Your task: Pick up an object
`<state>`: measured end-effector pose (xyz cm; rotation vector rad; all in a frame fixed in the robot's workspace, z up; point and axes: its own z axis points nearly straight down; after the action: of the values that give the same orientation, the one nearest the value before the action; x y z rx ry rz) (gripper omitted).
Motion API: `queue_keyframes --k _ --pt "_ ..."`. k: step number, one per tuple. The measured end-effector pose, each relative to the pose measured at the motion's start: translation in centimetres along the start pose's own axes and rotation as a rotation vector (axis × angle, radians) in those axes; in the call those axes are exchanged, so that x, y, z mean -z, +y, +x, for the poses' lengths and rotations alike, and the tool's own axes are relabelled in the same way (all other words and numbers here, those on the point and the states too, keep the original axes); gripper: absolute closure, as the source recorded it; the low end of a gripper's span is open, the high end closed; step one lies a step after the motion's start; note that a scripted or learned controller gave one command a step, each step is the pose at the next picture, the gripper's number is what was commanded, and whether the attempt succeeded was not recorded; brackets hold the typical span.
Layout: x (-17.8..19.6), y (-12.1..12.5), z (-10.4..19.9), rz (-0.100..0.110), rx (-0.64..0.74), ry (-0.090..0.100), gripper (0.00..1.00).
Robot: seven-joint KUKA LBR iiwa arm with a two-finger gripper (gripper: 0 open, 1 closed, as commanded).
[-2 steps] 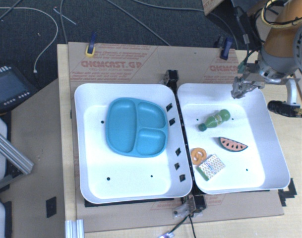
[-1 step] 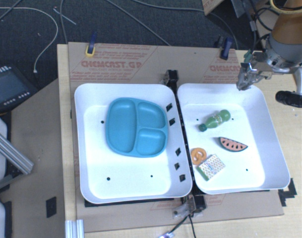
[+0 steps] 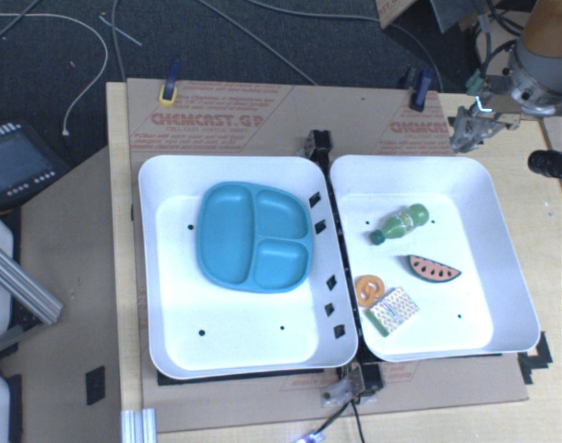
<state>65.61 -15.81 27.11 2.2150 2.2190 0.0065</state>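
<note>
Cardboard-covered tabletop (image 3: 262, 109) over dark floor with loose cables (image 3: 87, 35). Two white bins: left bin (image 3: 170, 330) with one blue divided plate (image 3: 255, 236); right bin (image 3: 502, 275) with green bottle (image 3: 400, 224), watermelon slice (image 3: 434, 269), pretzel (image 3: 369, 289), packet (image 3: 394, 309). Gripper (image 3: 467, 129) above the tabletop's far right corner; open or closed, impossible to tell.

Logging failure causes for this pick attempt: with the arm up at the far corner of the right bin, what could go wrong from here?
1. The pretzel touches the checkered packet close to the right bin inner wall; a grasp there could catch both or hit the wall.
2. The green bottle lies on its side and might roll away from closing fingers.
3. The watermelon slice lies flat, so the gripper may slide over it.
</note>
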Motion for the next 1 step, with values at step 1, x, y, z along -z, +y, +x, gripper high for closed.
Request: queue_keyframes --k 1 --pt "-1.56 -1.87 4.88 0.011 0.002 0.004 1.0"
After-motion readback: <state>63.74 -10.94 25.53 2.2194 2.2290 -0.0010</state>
